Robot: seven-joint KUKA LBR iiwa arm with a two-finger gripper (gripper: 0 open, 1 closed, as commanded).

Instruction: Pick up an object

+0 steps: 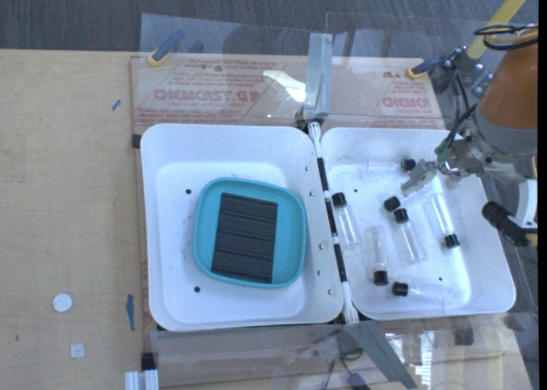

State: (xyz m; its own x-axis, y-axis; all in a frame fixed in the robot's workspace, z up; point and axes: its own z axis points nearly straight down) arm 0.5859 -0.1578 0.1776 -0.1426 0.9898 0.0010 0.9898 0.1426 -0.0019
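Observation:
The right bin [487, 294] holds several clear vials with black caps, among them one along the left wall [344, 221], one near the middle [410, 239] and one to the right [444, 215]. My gripper [420, 176] hangs over the upper part of this bin, close to a vial [386, 164] lying near the back wall. The grey arm with its orange band [513, 89] comes in from the right. Nothing is visibly held.
The left bin [162, 157] contains a teal dish [205, 209] with a dark ridged block [248, 236] lying in it. A clear plastic sheet with red lettering [214, 93] stands behind both bins. Cables [466, 72] hang by the arm.

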